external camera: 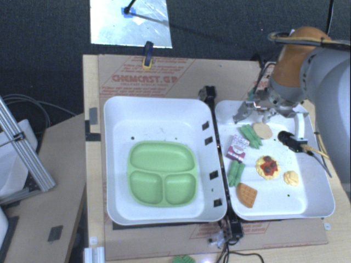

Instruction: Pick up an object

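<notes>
Green beans and a tan bun lie touching at the right bin's twelve o'clock, just under the gripper. Whether it is spread or pinched I cannot tell. Crowded so, a descent could nudge both and close on neither.

Glossy white plastic bins, matt green plastic tray, cardboard underlay

Arm cut off by right edge. Gripper fingers too small & blurred to read. Green item at bottom edge cut off, unidentifiable.
</notes>
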Controlling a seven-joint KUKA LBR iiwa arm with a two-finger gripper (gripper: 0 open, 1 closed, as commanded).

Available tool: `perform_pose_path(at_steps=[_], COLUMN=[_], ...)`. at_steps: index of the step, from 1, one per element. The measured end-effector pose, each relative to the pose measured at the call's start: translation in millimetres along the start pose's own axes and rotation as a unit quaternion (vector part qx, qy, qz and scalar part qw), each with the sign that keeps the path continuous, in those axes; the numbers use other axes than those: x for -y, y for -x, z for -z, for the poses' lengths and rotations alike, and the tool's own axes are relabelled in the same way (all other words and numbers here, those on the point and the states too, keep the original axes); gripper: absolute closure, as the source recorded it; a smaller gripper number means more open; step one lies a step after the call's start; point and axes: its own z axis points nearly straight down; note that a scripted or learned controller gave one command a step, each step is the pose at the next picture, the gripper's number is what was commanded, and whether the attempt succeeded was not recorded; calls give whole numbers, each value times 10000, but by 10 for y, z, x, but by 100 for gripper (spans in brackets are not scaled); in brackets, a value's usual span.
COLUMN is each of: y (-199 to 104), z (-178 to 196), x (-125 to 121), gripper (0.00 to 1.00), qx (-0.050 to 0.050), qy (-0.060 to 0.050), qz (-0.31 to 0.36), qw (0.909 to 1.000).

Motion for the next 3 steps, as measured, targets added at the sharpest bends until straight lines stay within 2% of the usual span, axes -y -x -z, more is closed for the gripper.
perform_pose_path(at_steps=[1, 2, 3], y=[-135, 468, 449], z=[579, 57, -204], x=[705, 266, 256], gripper=[0, 0, 0], qx=[-6, 6, -7], qy=[-21, -38, -19], qz=[-30, -40, -24], qw=[10000, 10000, 10000])
